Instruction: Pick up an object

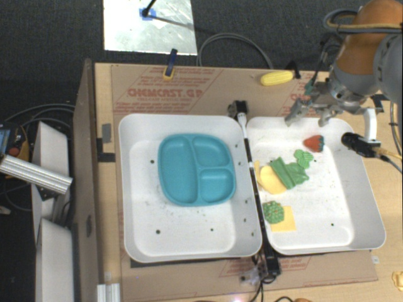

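Red and small, a strawberry-like toy [313,143] lies near the far edge of the right bin [359,194], with green and yellow play food [286,173] nearer the middle. The tool [312,116] hangs just above that far edge, fingers apart and holding nothing. This looks like the approach step: next it must come down over one piece, likely the red one just beside it, and close.
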Robot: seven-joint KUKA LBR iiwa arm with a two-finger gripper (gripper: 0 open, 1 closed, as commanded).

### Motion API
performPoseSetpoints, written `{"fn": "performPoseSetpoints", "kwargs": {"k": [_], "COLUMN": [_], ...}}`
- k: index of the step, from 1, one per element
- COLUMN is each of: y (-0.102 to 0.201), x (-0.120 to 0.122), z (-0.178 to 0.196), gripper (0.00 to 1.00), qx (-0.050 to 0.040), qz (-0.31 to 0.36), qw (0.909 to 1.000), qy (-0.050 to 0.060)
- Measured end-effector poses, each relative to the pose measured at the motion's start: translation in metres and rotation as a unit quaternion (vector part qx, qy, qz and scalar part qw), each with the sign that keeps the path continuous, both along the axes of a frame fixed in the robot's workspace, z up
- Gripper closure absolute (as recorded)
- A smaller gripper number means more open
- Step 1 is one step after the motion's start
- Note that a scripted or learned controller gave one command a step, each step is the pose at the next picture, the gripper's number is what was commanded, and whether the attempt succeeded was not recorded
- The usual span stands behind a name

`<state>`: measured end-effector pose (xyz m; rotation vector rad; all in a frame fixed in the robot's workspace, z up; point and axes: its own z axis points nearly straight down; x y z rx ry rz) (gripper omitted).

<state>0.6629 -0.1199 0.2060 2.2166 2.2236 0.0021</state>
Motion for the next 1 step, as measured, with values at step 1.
{"fn": "performPoseSetpoints", "kwargs": {"k": [1], "y": [-0.0460], "x": [-0.0076], "z": [-0.0934], "gripper": [0.00], "qx": [0.0000], "qz": [-0.002], "qw": [1.0000], "qy": [0.003]}}
